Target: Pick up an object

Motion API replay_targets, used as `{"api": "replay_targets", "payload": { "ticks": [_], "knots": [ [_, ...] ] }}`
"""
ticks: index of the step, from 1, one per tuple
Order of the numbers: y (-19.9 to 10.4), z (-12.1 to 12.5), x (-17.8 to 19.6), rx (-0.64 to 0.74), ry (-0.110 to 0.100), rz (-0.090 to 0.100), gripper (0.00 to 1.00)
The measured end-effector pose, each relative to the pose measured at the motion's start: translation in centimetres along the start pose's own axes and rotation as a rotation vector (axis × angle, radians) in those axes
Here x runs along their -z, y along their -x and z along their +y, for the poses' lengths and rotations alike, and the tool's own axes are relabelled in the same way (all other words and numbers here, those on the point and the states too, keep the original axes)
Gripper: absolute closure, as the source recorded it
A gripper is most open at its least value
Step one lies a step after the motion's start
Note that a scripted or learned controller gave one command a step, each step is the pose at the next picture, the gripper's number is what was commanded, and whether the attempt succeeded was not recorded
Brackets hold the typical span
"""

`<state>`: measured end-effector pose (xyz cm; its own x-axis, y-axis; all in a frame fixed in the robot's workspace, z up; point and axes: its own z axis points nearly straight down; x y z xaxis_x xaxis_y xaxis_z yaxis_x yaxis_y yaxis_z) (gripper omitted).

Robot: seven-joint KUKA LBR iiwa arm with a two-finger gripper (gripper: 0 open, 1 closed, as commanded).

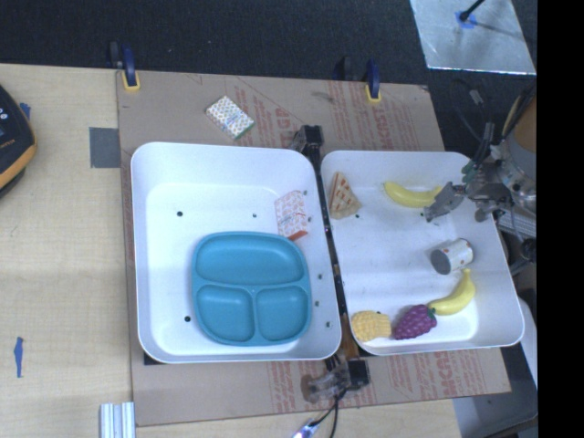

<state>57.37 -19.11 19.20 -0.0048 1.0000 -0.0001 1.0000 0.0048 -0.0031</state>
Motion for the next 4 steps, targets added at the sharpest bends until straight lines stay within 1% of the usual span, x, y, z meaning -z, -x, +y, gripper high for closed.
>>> {"api": "replay_targets", "payload": {
  "ticks": [1, 2, 3, 4],
  "knots": [
    [1.7, -2.4, -8.4, 0.0, 0.001, 0.0, 0.0],
    [-1.3, 4.8, -9.1, 0.0, 0.002, 0.001, 0.0],
    [-5.7, -0.7, -10.1, 0.0, -0.002, 0.0, 0.0],
    [-6.0, 8.3, -10.0, -0.002, -0.001, 0.001, 0.0]
  ]
}}
